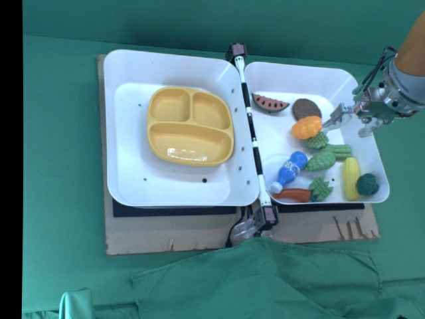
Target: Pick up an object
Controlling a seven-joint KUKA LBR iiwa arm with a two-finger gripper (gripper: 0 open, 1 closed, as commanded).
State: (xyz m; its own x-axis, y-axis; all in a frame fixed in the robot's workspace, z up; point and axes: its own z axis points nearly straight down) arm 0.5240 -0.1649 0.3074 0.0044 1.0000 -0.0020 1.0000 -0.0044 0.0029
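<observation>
The right bin (pixel 345 78) holds several toy foods: a watermelon slice (pixel 270 103), a brown round piece (pixel 306 107), an orange fruit (pixel 306 127), a green spiky piece (pixel 317 140), a green vegetable (pixel 325 158), a blue and white bottle (pixel 290 169), a red carrot with green leaves (pixel 297 195), a yellow corn cob (pixel 351 177) and a dark green broccoli (pixel 367 185). My gripper (pixel 346 126) hangs over the bin's right part, just right of the orange fruit. It is open with nothing between its fingers; one fingertip (pixel 332 119) points toward the orange fruit.
The left bin (pixel 126 171) bears a yellow divided plate (pixel 191 125). A black and white divider (pixel 251 131) runs between the bins. Green cloth (pixel 265 278) is bunched in front of the bench.
</observation>
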